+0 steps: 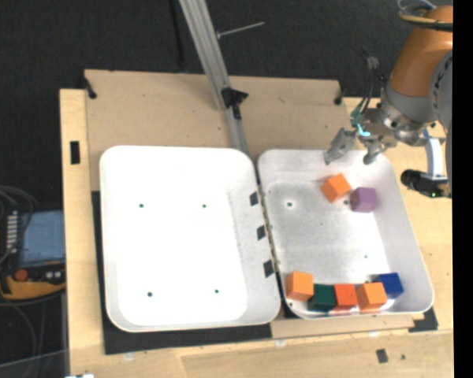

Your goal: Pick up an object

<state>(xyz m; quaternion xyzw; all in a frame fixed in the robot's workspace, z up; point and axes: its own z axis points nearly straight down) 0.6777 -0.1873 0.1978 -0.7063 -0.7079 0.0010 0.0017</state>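
Note:
My gripper (352, 151) hangs over the far edge of the right bin (331, 235), its two fingers spread open with nothing between them. Just below it in the bin lie an orange block (337, 187) and a purple block (365, 199), side by side. Along the bin's near edge sits a row of blocks: orange (300, 283), dark green (323, 296), orange-red (345, 294), orange (371, 294) and blue (390, 283).
The left bin (181, 235) lies beside the right one, joined by black clips (262, 231). A slanted metal rail (209, 50) rises behind the bins. The arm's orange band (422, 57) is at the upper right. Cables and a device (31, 250) sit at far left.

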